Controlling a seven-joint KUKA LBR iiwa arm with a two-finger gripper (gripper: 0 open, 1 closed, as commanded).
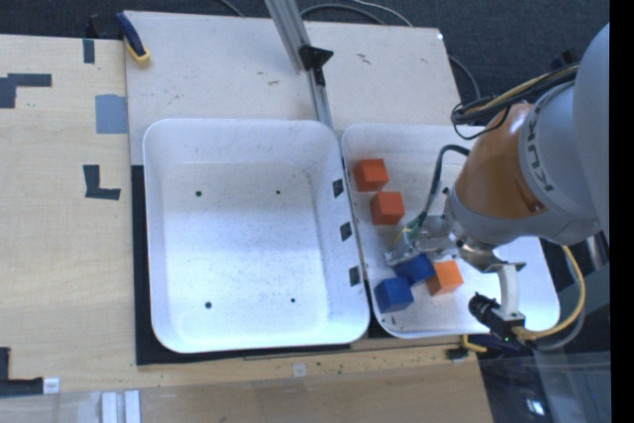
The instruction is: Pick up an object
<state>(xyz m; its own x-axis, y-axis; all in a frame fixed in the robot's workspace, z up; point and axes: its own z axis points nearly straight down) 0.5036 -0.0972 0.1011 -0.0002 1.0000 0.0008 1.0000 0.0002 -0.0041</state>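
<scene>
The right bin (436,139) holds several small blocks. Two orange blocks (370,174) (387,207) lie near its left wall. A blue block (393,293) sits at the front left corner, a second blue block (415,267) is just behind it, and a third orange block (446,276) lies to their right. My gripper (414,239) reaches down into this bin from the right, directly above the second blue block and below the orange pair. The grey wrist and orange band (495,183) cover the bin's right half.
The left bin (158,213) stands beside the right one, sharing a raised middle rim (342,223). A slanted aluminium bar (282,5) crosses the back of the bench. Cables (555,312) hang off the arm at the right bin's front right corner.
</scene>
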